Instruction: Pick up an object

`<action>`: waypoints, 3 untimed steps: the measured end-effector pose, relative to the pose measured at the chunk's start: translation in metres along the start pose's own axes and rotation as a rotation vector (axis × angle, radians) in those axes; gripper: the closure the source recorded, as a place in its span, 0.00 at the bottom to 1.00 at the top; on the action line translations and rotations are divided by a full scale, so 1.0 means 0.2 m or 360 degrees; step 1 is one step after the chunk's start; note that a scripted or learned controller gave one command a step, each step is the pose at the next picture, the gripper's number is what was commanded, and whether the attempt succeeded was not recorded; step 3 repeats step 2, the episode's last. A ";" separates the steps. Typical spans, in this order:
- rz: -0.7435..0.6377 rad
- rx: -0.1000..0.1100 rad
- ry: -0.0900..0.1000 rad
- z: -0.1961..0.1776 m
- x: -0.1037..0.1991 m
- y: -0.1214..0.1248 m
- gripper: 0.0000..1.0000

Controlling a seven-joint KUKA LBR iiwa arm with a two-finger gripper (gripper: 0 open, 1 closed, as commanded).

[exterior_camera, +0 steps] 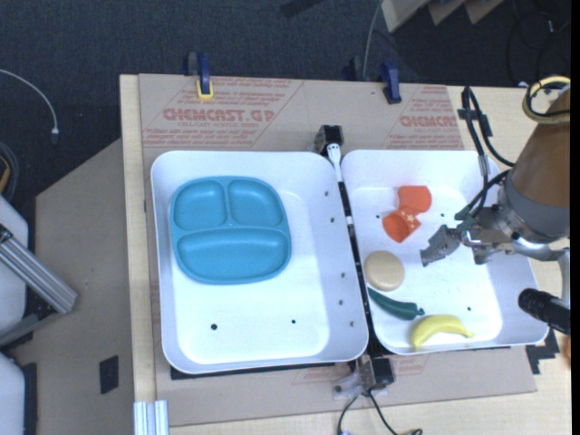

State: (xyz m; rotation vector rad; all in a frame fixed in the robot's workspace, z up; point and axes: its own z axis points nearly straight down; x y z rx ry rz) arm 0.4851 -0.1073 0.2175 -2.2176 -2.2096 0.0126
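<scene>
- While the gripper (439,248) hangs mid-right bin (507,329), fingers look slightly parted — holding nothing.
- Orange block (407,213) upper left, banana (439,330) by the bottom edge — open floor between.

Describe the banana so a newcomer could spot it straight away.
Start at the right-hand white bin, the one the gripper reaches into. Go to its near edge: the banana lies there, just below a dark teal utensil. It is the only yellow, curved thing; its neighbours are a beige round disc and orange-red pieces.
</scene>
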 end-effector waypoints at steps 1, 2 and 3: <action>-0.0006 -0.0022 -0.0003 -0.03 0.00 0.01 0.00; -0.0005 -0.0011 0.0000 0.20 0.01 -0.03 0.00; -0.0005 -0.0011 0.0000 0.20 0.01 -0.03 0.00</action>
